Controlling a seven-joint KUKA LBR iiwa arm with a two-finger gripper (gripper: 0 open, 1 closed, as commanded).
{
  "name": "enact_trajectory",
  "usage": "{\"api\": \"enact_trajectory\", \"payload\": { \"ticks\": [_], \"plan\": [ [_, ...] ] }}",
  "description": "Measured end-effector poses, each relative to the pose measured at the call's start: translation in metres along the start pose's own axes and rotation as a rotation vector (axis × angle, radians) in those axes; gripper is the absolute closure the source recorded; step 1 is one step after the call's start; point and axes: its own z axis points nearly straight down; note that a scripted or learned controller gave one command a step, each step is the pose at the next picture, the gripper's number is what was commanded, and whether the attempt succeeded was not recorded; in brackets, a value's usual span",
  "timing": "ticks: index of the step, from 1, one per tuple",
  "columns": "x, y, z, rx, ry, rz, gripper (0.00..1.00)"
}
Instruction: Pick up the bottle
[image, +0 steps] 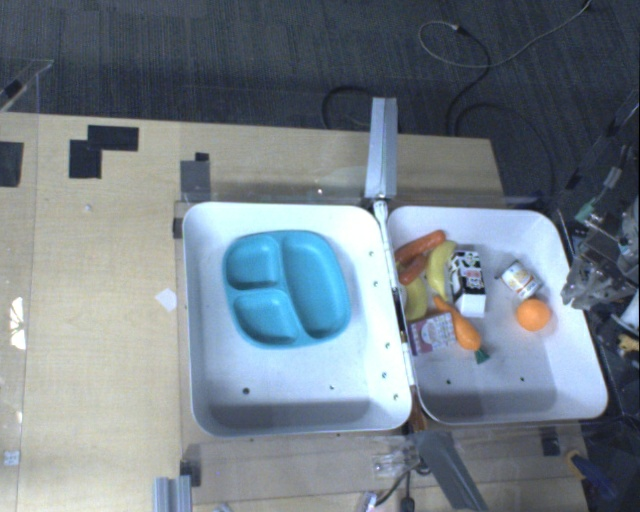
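pale wood makes up the bench (90, 300), and going left to right the first thing on it is the left bin (200, 330), which holds a blue divided tray (288, 287) lying flat near its middle. a metal divider post (383, 140) rises behind the seam where the two bins meet. the right bin (560, 390) carries a crowded cluster against its left wall: a sausage-like piece (420, 246), a banana (438, 272), a small black-and-white carton (467, 273), a dark red packet (435, 333) and a carrot (463, 330). well apart from that pile lies what i take to be the bottle (519, 279), a small pale thing on its side, with an orange ball (534, 315) just beside it.

the gripper (592, 285) sits at the right rim of that bin, dark and cluttered against the background; whether its jaws are spread or closed, i cannot tell, and nothing is visibly held.

to do the pick well, i judge the arm should come in over the bottle, line the jaws across its short axis, and descend on the side away from the ball so the ball isn't nudged. the bin floor looks smooth, so the bottle may roll.

beyond the bench is dark carpet (200, 60) with loose cables (470, 45).
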Motion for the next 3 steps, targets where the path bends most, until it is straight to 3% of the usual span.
{"api": "enact_trajectory", "payload": {
  "ticks": [1, 2, 3],
  "plan": [
    [0.002, 0.001, -0.011, -0.002, 0.000, -0.009, 1.00],
    [0.038, 0.064, -0.047, 0.000, -0.001, 0.558, 1.00],
    [0.047, 0.105, -0.078, -0.001, 0.001, 0.718, 1.00]
  ]
}}
